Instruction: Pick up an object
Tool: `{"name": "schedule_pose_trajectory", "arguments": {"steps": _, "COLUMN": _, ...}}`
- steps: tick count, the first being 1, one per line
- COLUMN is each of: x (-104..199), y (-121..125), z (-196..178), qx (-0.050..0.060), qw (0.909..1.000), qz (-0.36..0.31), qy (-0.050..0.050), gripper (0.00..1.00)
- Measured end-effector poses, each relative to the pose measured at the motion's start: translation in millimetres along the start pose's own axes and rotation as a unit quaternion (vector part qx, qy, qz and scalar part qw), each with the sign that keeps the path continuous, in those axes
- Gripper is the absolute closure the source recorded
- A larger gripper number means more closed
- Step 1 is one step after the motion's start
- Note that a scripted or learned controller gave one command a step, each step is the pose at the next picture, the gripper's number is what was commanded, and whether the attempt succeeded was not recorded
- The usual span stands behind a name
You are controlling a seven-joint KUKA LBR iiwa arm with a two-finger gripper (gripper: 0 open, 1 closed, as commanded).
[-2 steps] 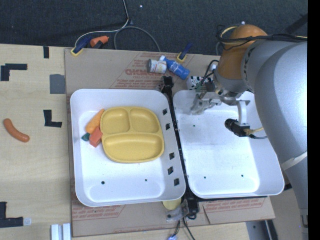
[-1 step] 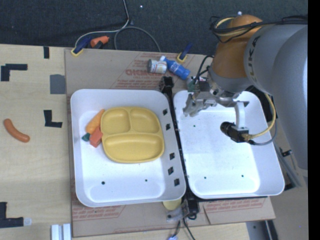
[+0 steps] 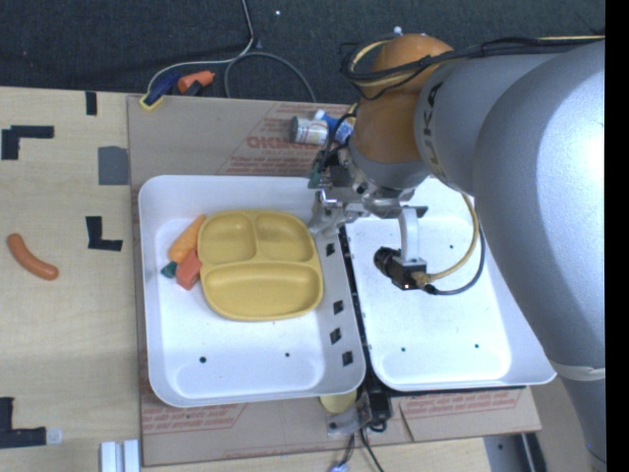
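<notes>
The arm (image 3: 531, 165) looms over the right bin (image 3: 442, 362); jaws' state unclear. The tray (image 3: 260, 264) looks light, stiff, slippery: grip its rim.

The yellow divided plate (image 3: 261, 265) looks like smooth matt plastic, the white bins (image 3: 236, 372) glossy plastic, the bench (image 3: 59, 352) perhaps pale wood.

Divided plate (image 3: 260, 265) in left bin (image 3: 236, 377) (carrot (image 3: 184, 238) beside).
</notes>
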State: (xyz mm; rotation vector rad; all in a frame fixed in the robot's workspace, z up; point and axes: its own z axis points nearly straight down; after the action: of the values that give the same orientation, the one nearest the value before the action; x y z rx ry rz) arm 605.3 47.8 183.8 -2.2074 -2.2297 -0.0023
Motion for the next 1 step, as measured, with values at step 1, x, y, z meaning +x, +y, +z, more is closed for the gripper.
{"name": "schedule_pose_trajectory", "arguments": {"steps": 1, "x": -45.5, "y": -20.2, "z": -0.4, "qx": 0.001, "qw": 1.0, "qz": 0.007, "qy": -0.003, "gripper": 1.0}}
